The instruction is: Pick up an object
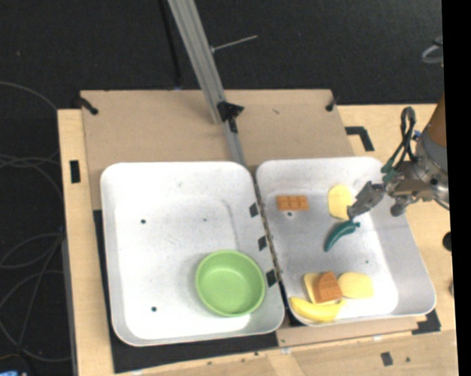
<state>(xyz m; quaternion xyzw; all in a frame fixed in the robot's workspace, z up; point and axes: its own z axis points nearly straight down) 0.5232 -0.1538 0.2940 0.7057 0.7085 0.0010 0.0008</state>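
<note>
Gripper (pixel 378 202) sits over the right bin (pixel 396 293), fingers spread, nothing between them, one fingertip near the yellow piece (pixel 339 201). Green pepper (pixel 340 234) lies just below.

Left shallow white plastic bin (pixel 142 195): round green plastic bowl (pixel 230 282) in its near right corner.
Right shallow white plastic bin (pixel 396 293): small orange block (pixel 291 203) at far left; yellow banana (pixel 314 310) at near edge.
</note>
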